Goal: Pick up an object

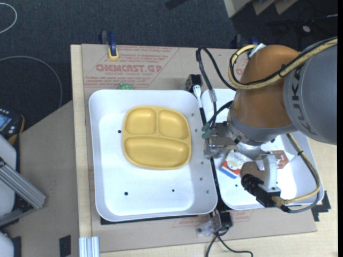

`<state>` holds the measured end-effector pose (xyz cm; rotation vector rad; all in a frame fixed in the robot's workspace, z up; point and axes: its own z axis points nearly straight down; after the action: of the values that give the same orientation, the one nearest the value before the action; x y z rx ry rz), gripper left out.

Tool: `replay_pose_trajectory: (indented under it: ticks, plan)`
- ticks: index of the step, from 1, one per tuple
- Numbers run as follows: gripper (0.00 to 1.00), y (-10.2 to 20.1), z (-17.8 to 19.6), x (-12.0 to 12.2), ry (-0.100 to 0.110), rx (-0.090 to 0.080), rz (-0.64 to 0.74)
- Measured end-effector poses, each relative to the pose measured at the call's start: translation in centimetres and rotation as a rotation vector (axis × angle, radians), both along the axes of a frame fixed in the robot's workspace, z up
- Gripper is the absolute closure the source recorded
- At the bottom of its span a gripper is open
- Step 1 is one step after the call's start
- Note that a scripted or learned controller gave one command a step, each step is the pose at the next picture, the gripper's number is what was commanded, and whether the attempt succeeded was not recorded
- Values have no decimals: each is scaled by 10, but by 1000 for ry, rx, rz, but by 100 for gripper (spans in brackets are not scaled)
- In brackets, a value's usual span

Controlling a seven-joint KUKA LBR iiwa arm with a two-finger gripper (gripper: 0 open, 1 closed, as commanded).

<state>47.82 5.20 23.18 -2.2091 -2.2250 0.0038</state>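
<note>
White packet (231, 166), printed red and blue: we log it in the right bin (236, 196), close to that bin's left wall. It lies flat on the bin floor, partly under the wrist.

Brown piece (252, 168): same bin, just right of the packet, its outline half hidden by the robot's fittings.

Red-brown card (280, 158): same bin, further right, lying at a tilt.

Gripper (239, 153): low over the right bin, right above the packet and the brown piece. We cannot tell whether it touches either. Jaws: hidden beneath the wrist, so we cannot tell whether they are spread, pressed together or pinching anything.

Arm (316, 100): grey, with an orange band (265, 90), reaching in from the right and covering much of the right bin's far half.

Left bin (107, 159): white, shallow, side by side with the right bin. We count a few small dark dots on its floor.

Plate (157, 138): yellow, three compartments, two small ones on the far side and one long one on the near side. It lies flat in the far middle of the left bin, well apart from the gripper.

Board (134, 63): brown, with red lettering, under both bins.

Clamp (112, 44): blue and yellow, at the board's far edge.

Green bit (125, 86): small, on the board just beyond the left bin's far rim.

Carpet (53, 15): dark, around the bench.
</note>
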Motion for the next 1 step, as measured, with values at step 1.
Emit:
replay_pose_trajectory:
  ticks: [1]
  plan:
    - [100,64,57,1,-12,0,1]
